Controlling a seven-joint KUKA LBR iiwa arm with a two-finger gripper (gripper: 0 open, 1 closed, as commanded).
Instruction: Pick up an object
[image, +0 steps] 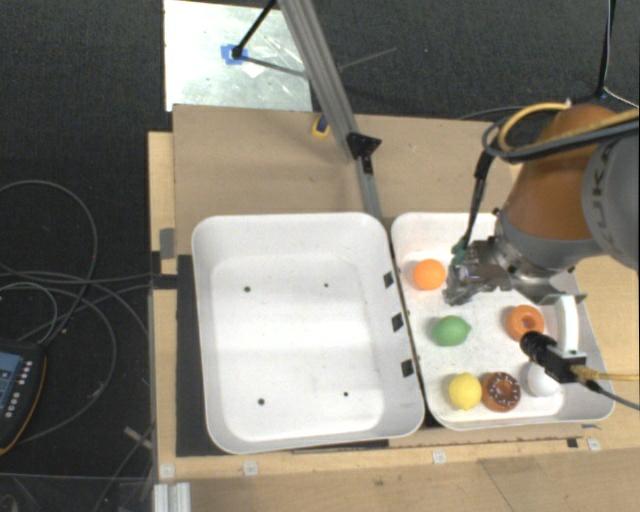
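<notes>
Six items sit in right bin (408, 232): orange ball (429, 274) just left of gripper (462, 290), green lime (451, 330) below it, long axis roughly sideways. Grip state: cannot tell.

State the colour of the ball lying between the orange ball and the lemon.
Green, clearest in the camera view.

A robotics lab: plywood worktop (270, 160) with two white bins (300, 330), loose cables (60, 300) on dark carpet.
</notes>
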